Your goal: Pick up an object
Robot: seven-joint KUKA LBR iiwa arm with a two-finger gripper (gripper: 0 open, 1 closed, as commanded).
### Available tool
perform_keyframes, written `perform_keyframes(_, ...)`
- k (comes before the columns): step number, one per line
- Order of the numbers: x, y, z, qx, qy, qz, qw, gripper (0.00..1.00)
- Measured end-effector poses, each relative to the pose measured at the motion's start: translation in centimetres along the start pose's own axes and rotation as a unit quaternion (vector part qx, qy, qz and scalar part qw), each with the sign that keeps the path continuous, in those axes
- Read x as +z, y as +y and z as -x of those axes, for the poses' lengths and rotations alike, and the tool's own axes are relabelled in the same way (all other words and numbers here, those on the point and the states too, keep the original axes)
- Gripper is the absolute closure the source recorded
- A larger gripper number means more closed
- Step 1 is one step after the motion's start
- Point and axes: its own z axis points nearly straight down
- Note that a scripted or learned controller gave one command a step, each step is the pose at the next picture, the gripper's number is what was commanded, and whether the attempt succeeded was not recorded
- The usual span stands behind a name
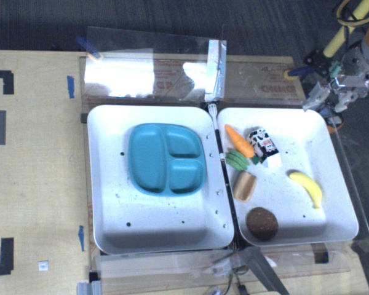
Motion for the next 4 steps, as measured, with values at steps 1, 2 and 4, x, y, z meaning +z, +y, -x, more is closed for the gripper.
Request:
perform_keyframes(1,12.8,-0.5,-11.1,-0.119,-0.003,0.007,0.9929,0.00)
perform_keyframes(2,15.7,-1.1,-10.1,-0.174,0.000,0.001,0.9847,0.00)
perform_keyframes(4,5.3,-2.2,-19.8,-0.169,0.000,0.006,0.9855,1.00)
